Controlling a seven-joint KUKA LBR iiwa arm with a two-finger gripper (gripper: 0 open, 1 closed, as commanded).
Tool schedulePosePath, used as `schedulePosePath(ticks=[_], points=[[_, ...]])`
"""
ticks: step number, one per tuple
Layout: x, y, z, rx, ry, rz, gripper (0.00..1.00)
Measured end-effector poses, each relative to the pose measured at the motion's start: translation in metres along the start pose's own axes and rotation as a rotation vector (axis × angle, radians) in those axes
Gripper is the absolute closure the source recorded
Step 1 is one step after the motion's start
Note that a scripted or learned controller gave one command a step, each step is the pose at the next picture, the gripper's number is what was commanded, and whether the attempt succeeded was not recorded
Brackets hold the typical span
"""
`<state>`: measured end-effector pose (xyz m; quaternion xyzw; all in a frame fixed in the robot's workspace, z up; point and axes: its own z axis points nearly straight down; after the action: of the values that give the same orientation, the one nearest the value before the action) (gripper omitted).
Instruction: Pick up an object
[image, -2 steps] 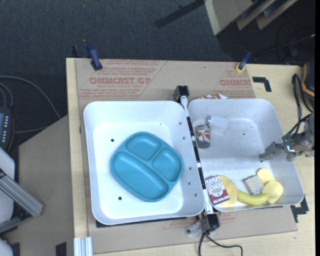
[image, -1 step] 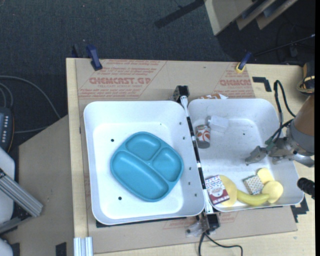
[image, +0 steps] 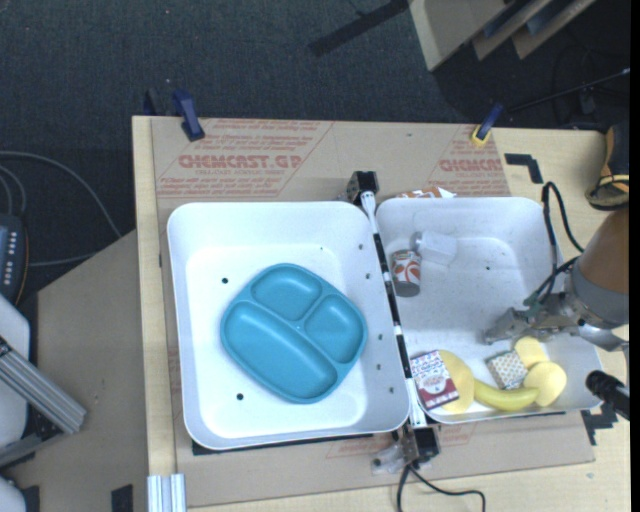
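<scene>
Camera view shows two white bins side by side: the left bin (image: 190, 300) carries a blue divided plate (image: 292, 330), far to the left of the gripper (image: 512, 327), which hangs low in the right bin (image: 470, 220) on the grey arm (image: 605, 275). Its fingers (image: 498, 331) spread wide with nothing between them. Just below them lies a yellow banana (image: 505, 395), beside it a small checkered packet (image: 507, 369); a red-and-white card (image: 431, 378) sits lower left, and a small can (image: 405, 271) upper left.
</scene>
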<state>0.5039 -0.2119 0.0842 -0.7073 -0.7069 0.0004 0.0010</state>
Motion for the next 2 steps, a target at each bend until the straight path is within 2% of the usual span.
schedulePosePath(ticks=[1,2], points=[[0.000,0.001,-0.010,-0.003,-0.001,0.001,1.00],[0.077,0.064,-0.080,-0.004,0.000,-0.003,1.00]])
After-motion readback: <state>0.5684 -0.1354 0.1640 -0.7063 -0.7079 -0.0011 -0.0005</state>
